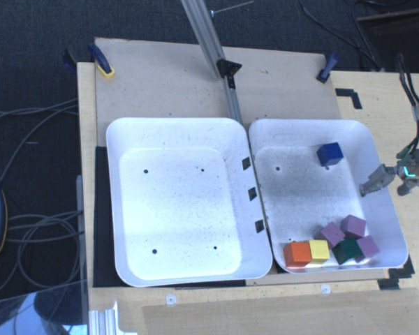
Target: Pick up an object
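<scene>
Hand over right bin's right rim, holding nothing.

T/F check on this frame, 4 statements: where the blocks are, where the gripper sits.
1. The blue block lies in the right bin. True.
2. The orange block lies in the left bin. False: it lies at the right bin's near edge, beside the yellow block.
3. The gripper is at the right bin's right rim. True.
4. The blue block touches the green block. False: it lies apart, near the far side.
</scene>
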`<action>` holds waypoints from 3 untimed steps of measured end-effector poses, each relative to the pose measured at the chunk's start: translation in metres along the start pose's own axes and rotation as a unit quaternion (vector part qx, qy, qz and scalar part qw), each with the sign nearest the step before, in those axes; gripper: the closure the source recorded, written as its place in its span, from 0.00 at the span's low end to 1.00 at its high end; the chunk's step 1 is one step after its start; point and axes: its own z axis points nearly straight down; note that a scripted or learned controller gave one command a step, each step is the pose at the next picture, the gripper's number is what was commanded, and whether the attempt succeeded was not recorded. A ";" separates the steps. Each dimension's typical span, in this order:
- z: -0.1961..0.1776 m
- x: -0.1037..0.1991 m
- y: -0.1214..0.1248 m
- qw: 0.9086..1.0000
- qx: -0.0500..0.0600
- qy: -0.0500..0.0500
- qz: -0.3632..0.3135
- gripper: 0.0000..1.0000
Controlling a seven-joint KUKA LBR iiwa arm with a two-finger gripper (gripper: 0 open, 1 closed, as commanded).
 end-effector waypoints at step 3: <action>0.142 0.000 -0.002 1.000 -0.004 -0.002 0.000 0.00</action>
